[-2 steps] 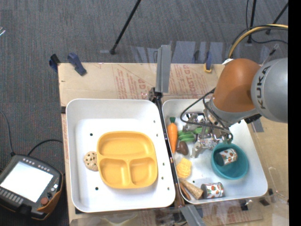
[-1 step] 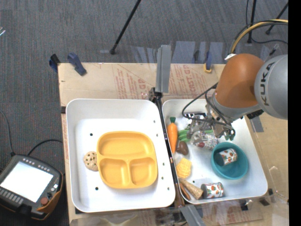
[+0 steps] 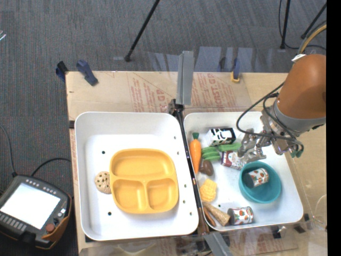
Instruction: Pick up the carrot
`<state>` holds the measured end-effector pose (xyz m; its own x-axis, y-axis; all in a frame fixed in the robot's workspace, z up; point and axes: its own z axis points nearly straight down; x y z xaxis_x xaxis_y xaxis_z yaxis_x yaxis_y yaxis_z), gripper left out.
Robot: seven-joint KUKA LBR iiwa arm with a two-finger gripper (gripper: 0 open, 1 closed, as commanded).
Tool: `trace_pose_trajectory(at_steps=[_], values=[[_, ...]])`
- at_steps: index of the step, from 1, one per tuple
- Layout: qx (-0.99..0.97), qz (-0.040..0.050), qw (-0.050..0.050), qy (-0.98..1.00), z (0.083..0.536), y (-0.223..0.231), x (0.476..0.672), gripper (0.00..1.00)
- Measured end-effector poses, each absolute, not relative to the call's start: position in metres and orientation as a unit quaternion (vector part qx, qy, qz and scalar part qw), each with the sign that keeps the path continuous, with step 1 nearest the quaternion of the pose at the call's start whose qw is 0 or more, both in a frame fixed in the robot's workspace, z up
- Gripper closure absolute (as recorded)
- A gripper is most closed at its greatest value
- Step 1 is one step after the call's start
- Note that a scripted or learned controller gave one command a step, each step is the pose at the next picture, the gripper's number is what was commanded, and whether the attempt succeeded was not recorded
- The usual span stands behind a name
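So, camera view, top-down at a slant: two white bins side by side on a bench. Left bin (image 3: 85,143) holds a yellow divided plate (image 3: 144,180) with three compartments, and a cookie (image 3: 103,182) just beside the plate's left edge, touching or nearly so.

Right bin (image 3: 290,196) is the crowded one. The carrot (image 3: 195,153) lies along the bin's left wall, near the divider between bins, green top pointing to the far end, orange body pointing toward the near end. Just right of it, a small brown item (image 3: 206,168), and a green vegetable (image 3: 213,154) running from beside the carrot toward the middle. Beyond that, a black-and-white cow-pattern item (image 3: 222,136) near the far wall. A yellow corn cob (image 3: 208,190) sits nearer than the carrot, close to the left wall. An ice cream cone (image 3: 216,214) lies in the near left corner, and a small can (image 3: 241,215) on its side just beside it. A teal bowl (image 3: 260,183) sits right of centre with another small can (image 3: 258,177) inside it. A red-labelled can (image 3: 230,160) lies between the green vegetable and the bowl.

Arm comes in from the right, orange band (image 3: 305,87) big in frame. Gripper (image 3: 254,149) hangs over the middle of the right bin, just above the bowl's far rim and beside the red-labelled can, well apart from the carrot. Whether it is spread or closed, cannot tell — too cluttered with cables. Nothing visibly held.
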<state>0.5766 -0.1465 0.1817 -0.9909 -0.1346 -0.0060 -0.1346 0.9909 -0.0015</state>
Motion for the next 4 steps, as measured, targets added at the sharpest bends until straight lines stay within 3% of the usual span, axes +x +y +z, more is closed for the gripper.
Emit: trace_pose_trajectory(at_steps=[1,2,3,4], values=[[0.014,0.0002,0.001,1.0,0.226,-0.162,0.506,1.0],[-0.015,-0.0019,0.006,1.0,0.343,-0.2,0.483,1.0],[-0.062,-0.0014,0.005,0.998,0.436,-0.211,0.501,1.0],[-0.107,0.0035,-0.004,0.994,0.308,-0.21,0.488,1.0]])
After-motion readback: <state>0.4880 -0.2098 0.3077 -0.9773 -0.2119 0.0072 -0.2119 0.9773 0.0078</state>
